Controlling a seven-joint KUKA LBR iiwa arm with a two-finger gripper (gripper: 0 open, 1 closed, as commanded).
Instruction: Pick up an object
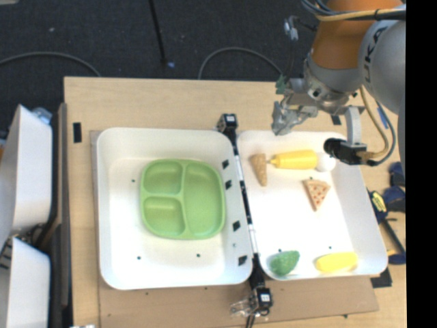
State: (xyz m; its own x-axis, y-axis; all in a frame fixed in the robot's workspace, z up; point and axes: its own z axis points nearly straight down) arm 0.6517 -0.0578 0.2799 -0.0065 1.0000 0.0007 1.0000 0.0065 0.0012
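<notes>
Even, bright overhead light — soft shadows, slight blur (white bins (109, 203) nearly overexposed).

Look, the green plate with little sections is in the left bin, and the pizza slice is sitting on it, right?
Not quite. The green plate is in the left bin, but the camera view shows the pizza slice lying in the right bin, not on the plate.

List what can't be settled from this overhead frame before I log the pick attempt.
- Two-finger gripper: small and blurred over the right white bin's far rim; finger state and height unreadable.
- Grey arm with orange band: cut off by the top edge.
- Leafy green toy: too small to identify.
- Yellow bottle-shaped toy: its white tip merges with the bin wall.
</notes>
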